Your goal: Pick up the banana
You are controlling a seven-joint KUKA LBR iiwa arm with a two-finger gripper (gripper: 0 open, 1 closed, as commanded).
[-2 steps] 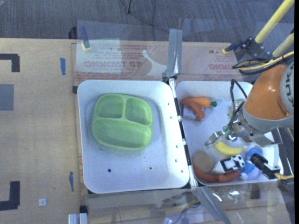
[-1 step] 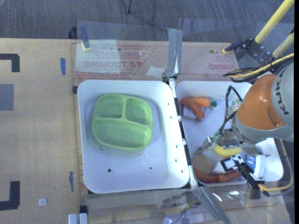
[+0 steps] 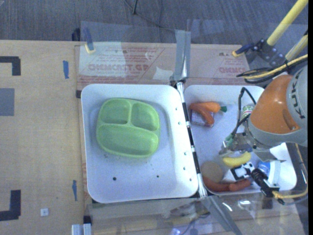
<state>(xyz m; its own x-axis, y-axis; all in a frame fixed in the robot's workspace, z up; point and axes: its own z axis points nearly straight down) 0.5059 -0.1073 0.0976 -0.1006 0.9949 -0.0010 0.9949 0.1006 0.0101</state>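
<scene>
The banana (image 3: 237, 159) is small and yellow and lies in the lower middle of the right bin (image 3: 217, 136). My gripper (image 3: 236, 144) hangs from the orange-banded wrist directly above the banana's upper edge, very near or touching it. The wrist and arm cover the right side of that bin. Part of the banana shows below the gripper, and I cannot see whether it is gripped.
An orange carrot (image 3: 208, 106) and a reddish sausage bun (image 3: 201, 117) lie at the right bin's back. A brown round piece (image 3: 212, 170), a red sausage (image 3: 227, 185) and a black-and-white item (image 3: 246, 172) crowd its front. The left bin (image 3: 93, 170) holds a green divided plate (image 3: 128, 127).
</scene>
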